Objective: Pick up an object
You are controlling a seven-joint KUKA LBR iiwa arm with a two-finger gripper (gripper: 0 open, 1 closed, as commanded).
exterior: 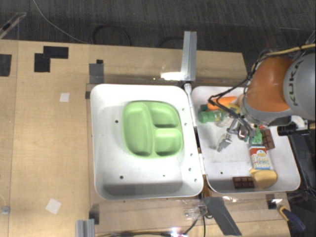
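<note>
Grey-armed pincer (226, 141) hung over the right bin (291, 181) at frame right, fingers apart and gripping nothing; a green bottle (209, 116) lay nearby, upper left, unpicked.

Contents of the right bin (291, 179), places given by clock face on that bin:

- Green bottle (209, 116), at 10 o'clock: lying on its side near the left wall.
- Orange piece (225, 101), at 11 o'clock: just above the bottle, partly under the arm; shape unclear.
- Brown chocolate bar (267, 138), at 3 o'clock: segmented, lying flat, partly covered.
- Small carton (259, 156), at 4 o'clock: white with a red and green label, lying flat, long axis up-down, just below the bar.
- Yellow lump (265, 177), at 5 o'clock: rounded, touching the carton's lower end.
- Second brown chocolate piece (243, 182), at 6 o'clock: flat, segmented, just left of the lump.
</note>
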